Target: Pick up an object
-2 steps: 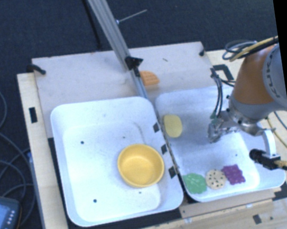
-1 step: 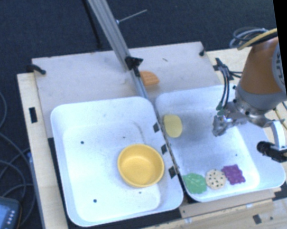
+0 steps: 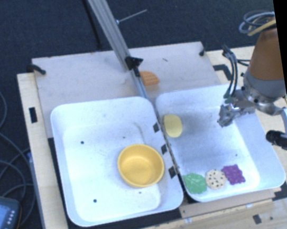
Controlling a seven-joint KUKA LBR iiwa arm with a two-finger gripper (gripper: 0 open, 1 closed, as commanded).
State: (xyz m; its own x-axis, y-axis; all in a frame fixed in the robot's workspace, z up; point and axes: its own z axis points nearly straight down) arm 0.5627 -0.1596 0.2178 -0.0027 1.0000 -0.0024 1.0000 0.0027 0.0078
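The gripper (image 3: 226,117) hangs over the right side of the right bin (image 3: 260,179), above bare bin floor, with no object near its tip. A pale yellow lump (image 3: 173,125) lies at that bin's left wall. Along the bin's front edge sit a green piece (image 3: 195,182), a round spotted cookie (image 3: 215,179) and a purple piece (image 3: 233,174). A yellow bowl (image 3: 140,164) stands upright in the left bin (image 3: 74,148), toward its right side.
A slanted metal post (image 3: 116,40) rises from the divide between the bins. An orange object (image 3: 149,78) lies on the bench behind the bins. Cables (image 3: 253,21) loop at the arm's upper right.
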